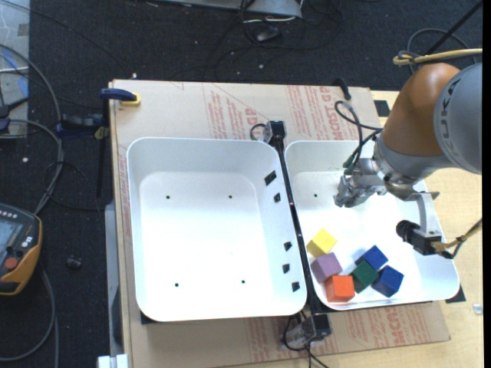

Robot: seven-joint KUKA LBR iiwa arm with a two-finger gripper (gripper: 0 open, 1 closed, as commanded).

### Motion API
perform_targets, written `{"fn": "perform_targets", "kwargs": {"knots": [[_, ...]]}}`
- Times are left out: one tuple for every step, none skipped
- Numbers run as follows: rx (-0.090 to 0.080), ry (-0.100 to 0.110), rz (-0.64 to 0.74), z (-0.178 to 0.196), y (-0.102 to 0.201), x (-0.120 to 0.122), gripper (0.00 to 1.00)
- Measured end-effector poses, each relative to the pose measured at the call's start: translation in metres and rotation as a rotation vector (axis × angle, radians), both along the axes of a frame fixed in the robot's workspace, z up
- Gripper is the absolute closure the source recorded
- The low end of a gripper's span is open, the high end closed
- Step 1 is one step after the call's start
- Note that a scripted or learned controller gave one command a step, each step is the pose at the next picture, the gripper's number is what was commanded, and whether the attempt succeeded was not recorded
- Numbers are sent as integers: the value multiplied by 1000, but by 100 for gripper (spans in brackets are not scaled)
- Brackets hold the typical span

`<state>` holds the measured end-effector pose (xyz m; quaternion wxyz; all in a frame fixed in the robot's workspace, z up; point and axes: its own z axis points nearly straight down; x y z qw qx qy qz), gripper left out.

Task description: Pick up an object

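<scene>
Approach step, judged from arm position. Gripper (351, 193) over upper part of right bin (437, 271), jaws too blurred to tell whether open or closed; nothing seen between them. Blocks clustered near bin's front edge, well apart from gripper: yellow block (322, 242), purple block (327, 266), orange block (341, 287), green block (364, 274), two blue blocks (374, 257). Left bin (146, 205) alongside on bench (199, 110). Next move probably: travel toward cluster, descent on yellow block, most isolated.

Two shallow white plastic bins on a brown cardboard-covered bench (199, 106): left bin (146, 167) beside right bin (441, 286), walls touching. In right bin, near its front wall: six small foam blocks (354, 271), clustered. Gripper (349, 196) above right bin, behind blocks.
</scene>
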<state>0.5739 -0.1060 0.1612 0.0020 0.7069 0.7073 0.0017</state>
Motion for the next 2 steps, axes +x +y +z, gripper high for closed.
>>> {"fn": "perform_targets", "kwargs": {"knots": [[0, 1, 0, 45, 0, 8, 100], [0, 0, 0, 106, -5, 8, 100]]}}
